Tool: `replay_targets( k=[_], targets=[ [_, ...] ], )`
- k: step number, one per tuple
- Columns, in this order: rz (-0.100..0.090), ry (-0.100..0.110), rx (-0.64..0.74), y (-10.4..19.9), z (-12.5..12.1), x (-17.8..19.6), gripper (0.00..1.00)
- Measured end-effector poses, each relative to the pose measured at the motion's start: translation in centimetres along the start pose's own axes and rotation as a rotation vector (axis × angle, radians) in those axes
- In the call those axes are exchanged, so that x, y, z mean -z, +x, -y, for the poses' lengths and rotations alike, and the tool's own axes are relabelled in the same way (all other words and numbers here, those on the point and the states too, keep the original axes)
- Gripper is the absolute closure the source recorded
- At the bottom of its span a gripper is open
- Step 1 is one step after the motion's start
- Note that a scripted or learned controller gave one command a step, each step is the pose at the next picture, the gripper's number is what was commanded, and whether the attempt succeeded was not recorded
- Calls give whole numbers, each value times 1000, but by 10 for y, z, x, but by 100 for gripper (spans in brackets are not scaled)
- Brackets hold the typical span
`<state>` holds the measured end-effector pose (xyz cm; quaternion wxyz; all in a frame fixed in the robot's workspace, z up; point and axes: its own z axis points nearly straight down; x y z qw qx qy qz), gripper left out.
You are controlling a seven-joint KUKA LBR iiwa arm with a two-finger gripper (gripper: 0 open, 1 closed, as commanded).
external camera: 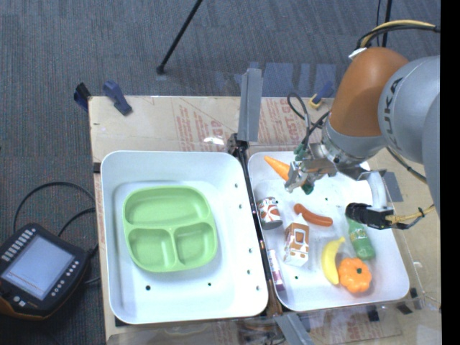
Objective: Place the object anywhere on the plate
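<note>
None of the placing is done as we judge it: our end effector (pixel 302 177), grip state unclear, hovers near the carrot (pixel 277 166) in the right bin (pixel 388 282), while the green plate (pixel 169 227) in the left bin (pixel 118 293) awaits an object.

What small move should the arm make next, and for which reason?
Probably a short descent onto the carrot. The gripper hovers in the right bin, just beside the carrot's thick end, and no item shows between its fingers. The green plate in the left bin carries nothing yet, so a grasp must come before any transfer.
</note>
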<state>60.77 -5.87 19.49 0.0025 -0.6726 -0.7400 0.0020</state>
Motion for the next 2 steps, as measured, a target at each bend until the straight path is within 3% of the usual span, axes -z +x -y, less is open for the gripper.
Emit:
replay_targets(
  k=[1, 2],
  targets=[
    [0, -1, 24, 59, 14, -9, 100],
    [0, -1, 23, 59, 14, -9, 0]
  ],
)
